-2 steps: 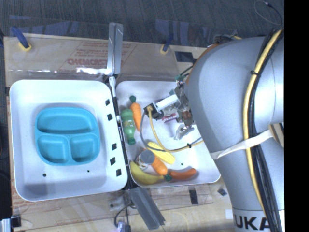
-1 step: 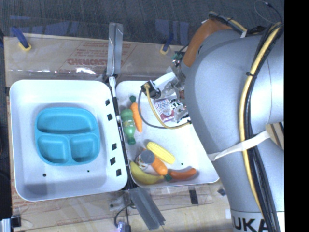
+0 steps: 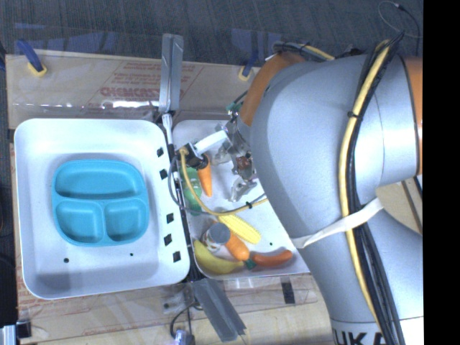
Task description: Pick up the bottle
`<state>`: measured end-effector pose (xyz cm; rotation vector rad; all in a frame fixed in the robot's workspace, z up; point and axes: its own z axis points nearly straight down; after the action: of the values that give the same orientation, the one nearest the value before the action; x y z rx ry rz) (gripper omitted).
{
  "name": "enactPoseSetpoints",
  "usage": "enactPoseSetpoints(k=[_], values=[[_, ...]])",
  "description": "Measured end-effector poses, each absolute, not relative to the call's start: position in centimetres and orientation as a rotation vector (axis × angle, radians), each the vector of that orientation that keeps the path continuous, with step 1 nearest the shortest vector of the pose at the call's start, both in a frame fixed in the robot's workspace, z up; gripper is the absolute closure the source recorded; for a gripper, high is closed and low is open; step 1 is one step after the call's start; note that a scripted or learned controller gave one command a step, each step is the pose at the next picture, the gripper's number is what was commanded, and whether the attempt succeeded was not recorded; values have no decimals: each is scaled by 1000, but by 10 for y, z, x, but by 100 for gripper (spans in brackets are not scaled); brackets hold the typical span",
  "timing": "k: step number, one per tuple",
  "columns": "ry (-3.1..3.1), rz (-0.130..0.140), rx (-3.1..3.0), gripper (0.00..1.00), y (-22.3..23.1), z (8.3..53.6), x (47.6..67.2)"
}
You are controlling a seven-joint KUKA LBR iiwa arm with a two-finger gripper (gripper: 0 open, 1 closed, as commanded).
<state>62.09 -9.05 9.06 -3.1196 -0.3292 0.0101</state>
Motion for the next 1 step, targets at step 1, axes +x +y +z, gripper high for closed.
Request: enactPoseSetpoints(k=[1], values=[[-322, 7, -3122, 0, -162, 109, 525]])
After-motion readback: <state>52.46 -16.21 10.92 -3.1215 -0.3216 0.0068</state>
